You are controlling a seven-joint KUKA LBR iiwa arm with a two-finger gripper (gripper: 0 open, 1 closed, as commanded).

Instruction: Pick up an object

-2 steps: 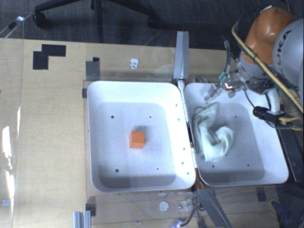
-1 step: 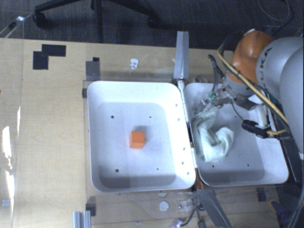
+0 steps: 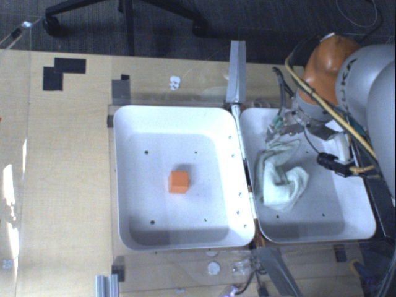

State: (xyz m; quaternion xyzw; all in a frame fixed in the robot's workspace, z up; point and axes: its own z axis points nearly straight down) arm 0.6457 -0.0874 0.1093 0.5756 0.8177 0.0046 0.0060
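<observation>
While the arm (image 3: 346,73) reaches in over the right bin (image 3: 352,224), the gripper (image 3: 279,142) sits low at that bin's upper left, directly above a crumpled white cloth (image 3: 281,183). A strand of the cloth seems to rise toward the fingers, but whether they are closed on it or merely touching it cannot be told from this slant, and their spread is hidden by the wrist and cables.

To do this step well, I judge the gripper should bite a raised fold, not flat fabric, and close fully before any lift; a slow, straight rise would show whether the cloth truly follows. Soft fabric can slip out of a shallow pinch, and it lies close to the wall between the bins, so drifting left risks a snag.

The cloth is white with a faint greenish tint, bunched into a loose heap with a thin tail at its top, lying left of the bin's centre. A small orange cube (image 3: 179,181) rests near the middle of the left bin (image 3: 130,166), well apart from the gripper.
</observation>
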